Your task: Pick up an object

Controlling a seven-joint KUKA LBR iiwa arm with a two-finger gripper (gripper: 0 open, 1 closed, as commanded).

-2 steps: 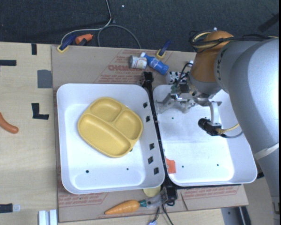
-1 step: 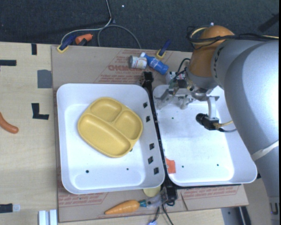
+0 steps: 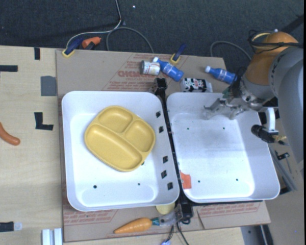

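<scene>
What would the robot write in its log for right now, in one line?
pincer: over right bin's far edge, holding nothing seen | yellow plate: in left bin | pick: not done

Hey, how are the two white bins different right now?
The left bin holds a yellow divided plate; the right bin shows mostly bare white floor. The claw hangs over the right bin's far edge, not the left bin. An orange tag sits at the right bin's near left. Both are shallow, white and side by side.
</scene>
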